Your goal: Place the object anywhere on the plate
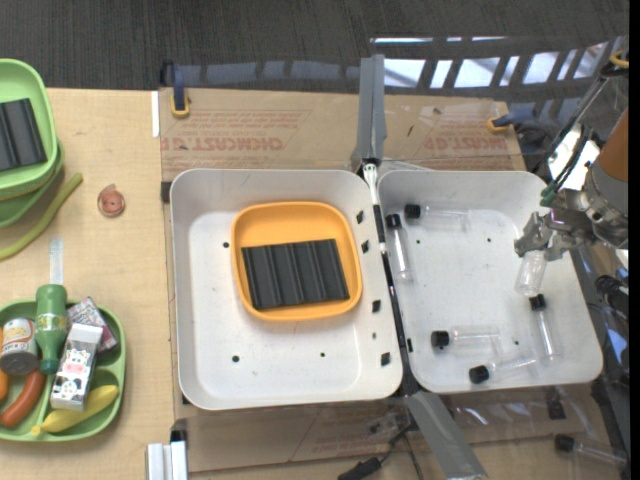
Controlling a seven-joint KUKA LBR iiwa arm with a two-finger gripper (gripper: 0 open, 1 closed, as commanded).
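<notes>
The bench holds 2 white bins side by side. The left bin point(200, 368) has an orange plate point(295, 226) in it, and a dark ribbed block point(296, 274) lies on the plate.

The right bin point(480, 268) holds clear plastic tubes with black caps. 1 tube point(435, 214) lies near the top left of that bin. 1 long tube point(397, 250) lies along the left wall. 2 more tubes point(470, 340) point(505, 368) lie near the bottom. Another tube point(543, 330) lies by the right wall.

The claw point(543, 240) comes in from the right and sits over the right side of the right bin. A clear tube point(529, 274) hangs just under the claw tips, touching them or very near. It looks like the claw is pinching the top of this tube, but the tube is see-through and I cannot tell for sure if the claw is closed on it.

This tube is well apart from the plate, which is in the other bin.

On the bench to the left sits a green tray point(100, 408) with toy food.
</notes>
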